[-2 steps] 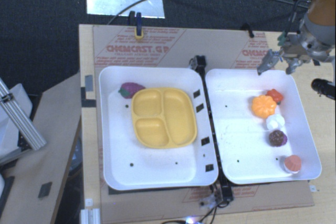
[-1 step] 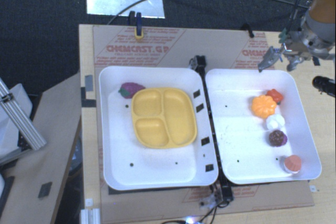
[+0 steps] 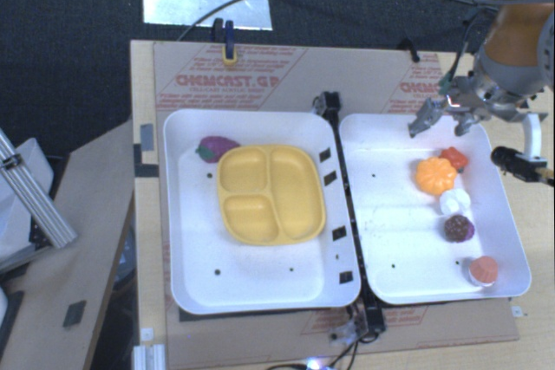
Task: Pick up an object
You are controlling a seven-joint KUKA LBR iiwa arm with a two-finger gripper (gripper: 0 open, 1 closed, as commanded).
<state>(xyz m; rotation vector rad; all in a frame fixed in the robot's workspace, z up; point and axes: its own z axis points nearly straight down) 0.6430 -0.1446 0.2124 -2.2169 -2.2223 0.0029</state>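
Fingers of the end effector stand spread apart with nothing between them, above the far edge of the right bin. By the look of it the approach step is in hand; next it must descend over one item. Nearest lies a ribbed orange pumpkin, touching a small red piece. Farther off, a glossy yellow divided tray fills the left bin on the surface.

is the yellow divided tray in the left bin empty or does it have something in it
Empty. All three compartments of the yellow divided plastic tray show bare yellow. The purple toy lies outside it, at its upper-left corner, in the left white bin.
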